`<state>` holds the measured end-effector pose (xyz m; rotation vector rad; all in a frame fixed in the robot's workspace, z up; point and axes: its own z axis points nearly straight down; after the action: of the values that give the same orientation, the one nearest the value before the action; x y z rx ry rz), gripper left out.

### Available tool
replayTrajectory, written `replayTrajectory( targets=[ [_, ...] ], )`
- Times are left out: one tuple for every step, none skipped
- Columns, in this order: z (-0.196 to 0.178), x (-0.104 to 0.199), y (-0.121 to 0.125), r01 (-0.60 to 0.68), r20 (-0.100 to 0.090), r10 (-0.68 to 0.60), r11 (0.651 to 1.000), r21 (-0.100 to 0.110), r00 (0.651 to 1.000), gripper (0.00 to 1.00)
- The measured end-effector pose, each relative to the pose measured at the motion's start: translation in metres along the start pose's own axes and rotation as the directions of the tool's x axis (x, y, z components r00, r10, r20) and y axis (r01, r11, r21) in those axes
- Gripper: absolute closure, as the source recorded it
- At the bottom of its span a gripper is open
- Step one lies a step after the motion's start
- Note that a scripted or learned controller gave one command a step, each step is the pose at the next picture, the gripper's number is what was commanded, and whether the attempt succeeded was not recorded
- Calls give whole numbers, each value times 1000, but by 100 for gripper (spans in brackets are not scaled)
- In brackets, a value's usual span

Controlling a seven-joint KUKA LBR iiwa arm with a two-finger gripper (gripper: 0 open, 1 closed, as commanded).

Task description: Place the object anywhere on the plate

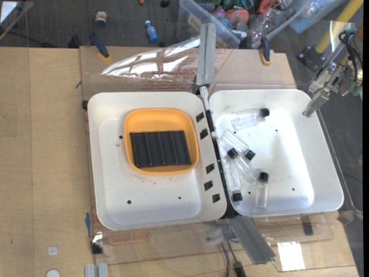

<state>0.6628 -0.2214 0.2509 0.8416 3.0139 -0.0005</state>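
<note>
Pincer (316,104): over right bin's (300,196) far rim; finger state unclear.
Plate (161,120): orange, left bin (150,212).
Vials (242,157): clustered, right bin.

Two white bins sit side by side, left bin (109,206) and right bin (323,172); one orange plate (134,123); one black ridged block (160,149) on that plate; roughly six clear black-capped vials (242,154), overlapping, so the count is uncertain.
</note>
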Motion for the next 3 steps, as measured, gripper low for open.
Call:
replayTrajectory(
  targets=[
    [-11, 1, 1, 148, 1, -148, 989, 0, 989, 0],
    [-22, 3, -2, 439, 2, -439, 898, -1, 898, 0],
    [22, 0, 2, 583, -6, -583, 812, -5, 812, 0]
  ],
)
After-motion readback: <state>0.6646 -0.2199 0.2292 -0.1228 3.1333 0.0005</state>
